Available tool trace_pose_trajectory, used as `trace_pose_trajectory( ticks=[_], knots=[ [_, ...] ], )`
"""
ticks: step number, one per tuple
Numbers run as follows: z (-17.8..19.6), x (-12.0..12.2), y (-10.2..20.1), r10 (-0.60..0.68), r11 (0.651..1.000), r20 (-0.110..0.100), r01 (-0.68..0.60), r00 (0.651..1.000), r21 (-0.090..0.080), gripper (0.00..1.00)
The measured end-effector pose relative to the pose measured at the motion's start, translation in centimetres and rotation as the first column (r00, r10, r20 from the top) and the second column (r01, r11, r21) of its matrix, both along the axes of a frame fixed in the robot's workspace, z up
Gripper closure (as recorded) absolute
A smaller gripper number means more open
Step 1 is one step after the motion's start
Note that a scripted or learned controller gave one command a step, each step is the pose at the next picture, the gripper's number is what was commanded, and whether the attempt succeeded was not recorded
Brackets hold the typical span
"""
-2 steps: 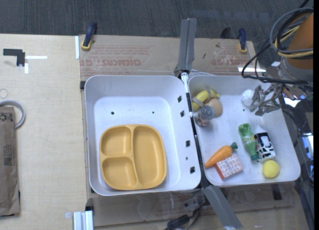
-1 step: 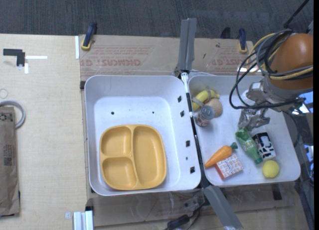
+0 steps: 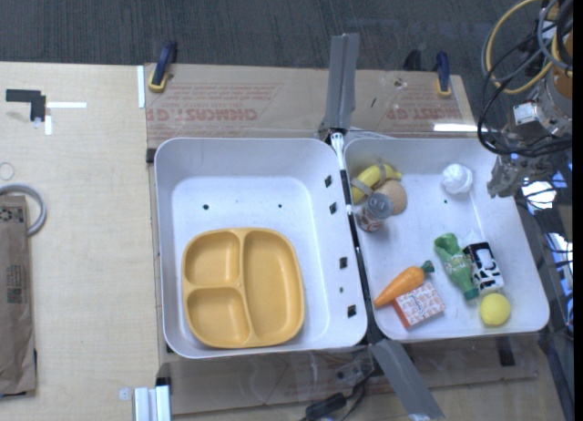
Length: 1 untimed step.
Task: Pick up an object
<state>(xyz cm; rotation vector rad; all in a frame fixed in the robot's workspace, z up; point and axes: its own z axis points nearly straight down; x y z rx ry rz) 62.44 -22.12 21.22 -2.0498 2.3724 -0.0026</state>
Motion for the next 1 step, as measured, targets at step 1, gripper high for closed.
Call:
trace_pose_trajectory(
  ticks=[1],
  knots=[
    [-9.10, 1.76, 7.35, 0.566, 0.824, -0.002, -0.566, 0.824, 0.000, 0.00]
  ],
)
